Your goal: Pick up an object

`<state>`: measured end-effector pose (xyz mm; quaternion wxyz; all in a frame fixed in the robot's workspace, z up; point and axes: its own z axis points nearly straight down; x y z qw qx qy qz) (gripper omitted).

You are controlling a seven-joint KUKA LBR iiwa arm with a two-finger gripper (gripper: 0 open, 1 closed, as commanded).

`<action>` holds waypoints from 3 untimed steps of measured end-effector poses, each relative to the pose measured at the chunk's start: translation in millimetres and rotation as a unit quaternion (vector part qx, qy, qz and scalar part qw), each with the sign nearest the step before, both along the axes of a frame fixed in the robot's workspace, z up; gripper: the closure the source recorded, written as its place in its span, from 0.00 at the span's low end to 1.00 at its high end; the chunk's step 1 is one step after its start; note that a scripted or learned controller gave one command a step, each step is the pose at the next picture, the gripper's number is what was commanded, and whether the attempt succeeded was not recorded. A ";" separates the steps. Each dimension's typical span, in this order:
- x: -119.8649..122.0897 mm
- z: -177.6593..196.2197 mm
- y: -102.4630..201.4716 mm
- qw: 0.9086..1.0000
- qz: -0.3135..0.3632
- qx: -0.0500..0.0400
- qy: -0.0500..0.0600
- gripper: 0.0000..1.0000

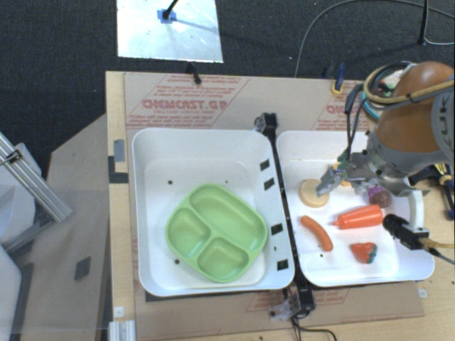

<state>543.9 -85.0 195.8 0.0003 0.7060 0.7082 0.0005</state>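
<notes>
I'm hovering low over the right bin (405,265), my end effector (334,180) just above the tan disc (313,194) at its far left, grip state impossible to tell from here, with carrot (359,217), sausage (317,232) and strawberry (364,251) lying loose nearer, ready for picking.

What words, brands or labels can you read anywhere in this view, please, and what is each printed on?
"CHEMCAST GP", red print on the brown protective sheet under the two bins, behind the left bin.
The same red print repeats behind the right bin, cut off by the arm; only "CH" reads there.
Smaller red lines above and below the brand name: too small to read.
Faint red print along the sheet's front edge: blurred, unreadable.
</notes>
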 end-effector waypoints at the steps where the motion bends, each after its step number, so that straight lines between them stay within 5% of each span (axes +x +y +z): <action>1: 0.8 10.6 0.1 1.000 0.001 0.000 -0.001 1.00; 2: -41.7 267.9 -12.3 1.000 0.001 -0.002 -0.009 1.00; 3: -40.4 270.2 -11.3 1.000 0.004 -0.001 -0.003 1.00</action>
